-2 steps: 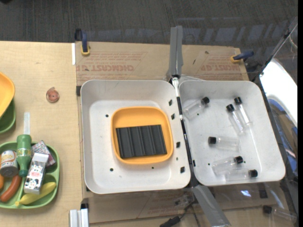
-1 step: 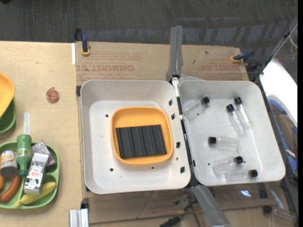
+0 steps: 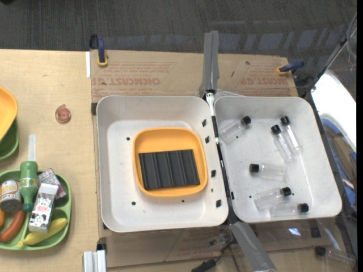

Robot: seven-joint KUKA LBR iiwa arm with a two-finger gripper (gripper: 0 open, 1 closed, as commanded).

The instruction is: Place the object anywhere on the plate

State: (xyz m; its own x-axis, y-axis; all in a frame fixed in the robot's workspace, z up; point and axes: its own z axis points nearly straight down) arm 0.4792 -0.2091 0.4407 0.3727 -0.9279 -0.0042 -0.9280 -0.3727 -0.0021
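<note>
Over on the far left, a green plastic tray (image 3: 57, 234) is sitting on the wooden benchtop, holding toy food, a small green bottle (image 3: 28, 184) and a little printed carton (image 3: 40, 207), none of it part of this job. Moving right, the left shallow white bin (image 3: 113, 208) is holding a yellow square plastic plate (image 3: 169, 139), lying flat near the bin's middle, and a dark grey ribbed rectangular slab (image 3: 170, 169) is already resting on the plate's face, covering most of its centre and front. Further right, past the hinge between the bins, the right white bin (image 3: 317, 152) is holding several clear plastic vials with black caps, scattered and lying on their sides: one near the top left (image 3: 235, 126), a pair at the upper right (image 3: 285, 139), one in the middle (image 3: 266, 170), and two at the bottom right (image 3: 279, 201). Of the arm and its jaws I am seeing nothing to judge by, so I cannot tell how they are standing. If a vial is the object meant, I would be picking the middle one, which is lying apart from its neighbours, closing across its narrow body so it cannot roll, and setting it down along the slab's grooves, where it should be staying put.
</note>
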